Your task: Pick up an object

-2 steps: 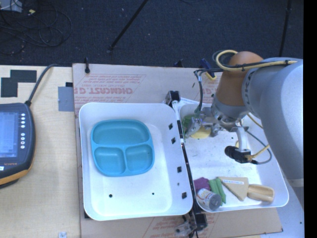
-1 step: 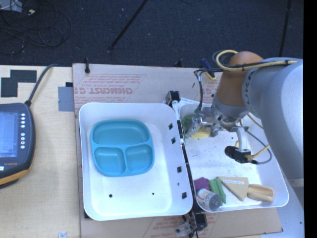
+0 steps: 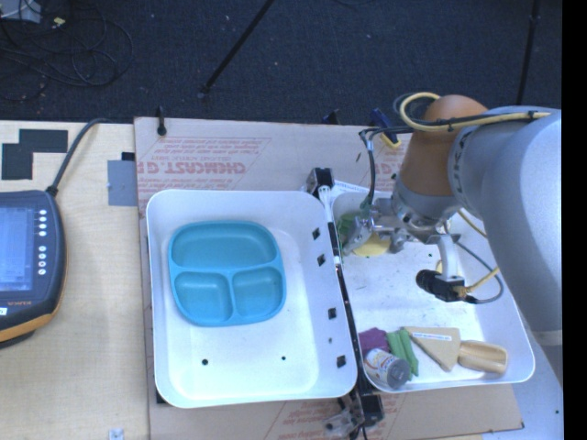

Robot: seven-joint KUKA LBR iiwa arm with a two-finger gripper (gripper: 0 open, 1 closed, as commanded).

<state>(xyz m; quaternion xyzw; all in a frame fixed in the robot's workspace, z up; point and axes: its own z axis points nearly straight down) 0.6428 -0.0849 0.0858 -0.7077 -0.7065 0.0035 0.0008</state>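
My gripper is down in the far left corner of the right bin, under the grey arm with its orange band. A small yellow object lies right at the gripper's tip, touching or just below it. A green object sits beside it against the bin's left wall. At the near edge of this bin lie a purple piece, a green stick, a grey cylinder, a pale wooden wedge and a tan handle-shaped piece.
The left bin holds a blue divided plate. A black divider with clips runs between the bins. A black cable end hangs from the arm over the right bin. A tablet lies at the far left.
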